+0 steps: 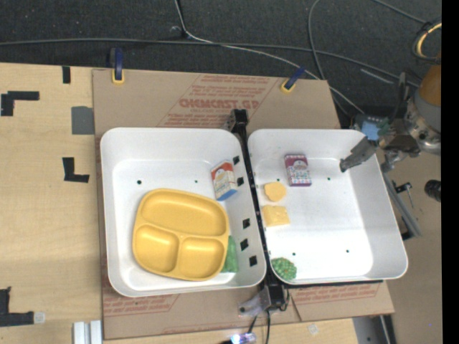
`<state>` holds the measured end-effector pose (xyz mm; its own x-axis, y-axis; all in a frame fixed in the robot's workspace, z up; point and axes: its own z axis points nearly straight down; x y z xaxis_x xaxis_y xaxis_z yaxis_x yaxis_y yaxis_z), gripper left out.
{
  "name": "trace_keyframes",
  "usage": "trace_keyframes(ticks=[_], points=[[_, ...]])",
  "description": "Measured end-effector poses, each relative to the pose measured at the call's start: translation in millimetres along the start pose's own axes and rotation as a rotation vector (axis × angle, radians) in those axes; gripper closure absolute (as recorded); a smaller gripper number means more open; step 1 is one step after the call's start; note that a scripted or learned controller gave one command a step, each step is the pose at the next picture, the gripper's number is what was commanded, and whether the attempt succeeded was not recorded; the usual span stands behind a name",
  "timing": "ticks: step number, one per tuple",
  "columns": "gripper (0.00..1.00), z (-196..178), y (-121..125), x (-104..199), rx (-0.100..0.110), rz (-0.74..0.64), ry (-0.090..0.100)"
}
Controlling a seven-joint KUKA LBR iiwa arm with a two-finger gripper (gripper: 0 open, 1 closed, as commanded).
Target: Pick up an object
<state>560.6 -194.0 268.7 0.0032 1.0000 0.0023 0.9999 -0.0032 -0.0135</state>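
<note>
We observed the yellow tray (pixel 179 233) filling the left bin (pixel 115 192), leaving the right bin's (pixel 373 221) loose items graspable: a purple packet (pixel 297 169), then yellow pieces (pixel 275 215). The hand (pixel 358 156) hovered over the right rim; its closure was indeterminable.

Bright, even overhead light floods both white bins (pixel 358 264), washing their floors close to pure white, while the yellow divided tray (pixel 179 233) picks up soft sheen along its ridges and throws only a faint shadow on the left bin's floor. Shadows are short and diffuse, tucked just under the small carton (pixel 224 180) and along the bin walls, and the dark surface beyond the bench's far edge swallows detail except for thin cables (pixel 215 40). Focus is soft overall, print on the cardboard sheet (pixel 215 100) is hardly legible, and the gripper (pixel 356 156) at the right bin's far right edge is slightly smeared.
</note>
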Motion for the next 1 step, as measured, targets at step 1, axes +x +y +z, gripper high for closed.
trace_keyframes(ticks=[1], points=[[0.0,-7.4,2.1,0.9,-0.012,-0.004,-0.003]])
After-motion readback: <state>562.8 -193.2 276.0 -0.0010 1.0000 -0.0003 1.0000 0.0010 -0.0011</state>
